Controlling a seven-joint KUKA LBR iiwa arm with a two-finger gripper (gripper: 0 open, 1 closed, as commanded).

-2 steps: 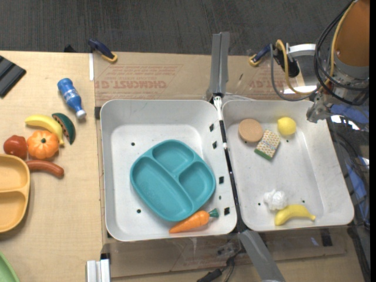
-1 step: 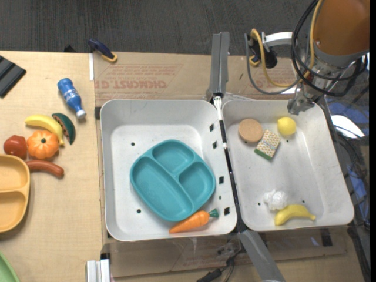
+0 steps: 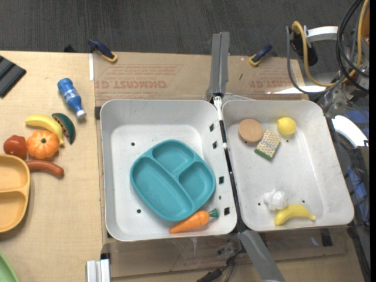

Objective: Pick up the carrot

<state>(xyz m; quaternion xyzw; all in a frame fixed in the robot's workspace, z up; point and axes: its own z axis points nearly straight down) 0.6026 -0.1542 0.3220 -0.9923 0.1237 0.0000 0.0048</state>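
Observation:
An orange carrot (image 3: 192,221) with a green stalk end lies in the left bin (image 3: 117,128), along its front edge, just below the teal divided plate (image 3: 171,180). Its tip points left and its green end points right toward the bin's front right corner. It touches or nearly touches the plate's rim.
The right bin (image 3: 317,169) holds a tan round biscuit (image 3: 251,130), a yellow lemon (image 3: 286,126), a small patterned box (image 3: 267,145), a white lump (image 3: 274,199) and a banana (image 3: 294,214). Toy foods, a blue bottle (image 3: 71,97) and an orange plate (image 3: 12,192) lie on the bench at left.

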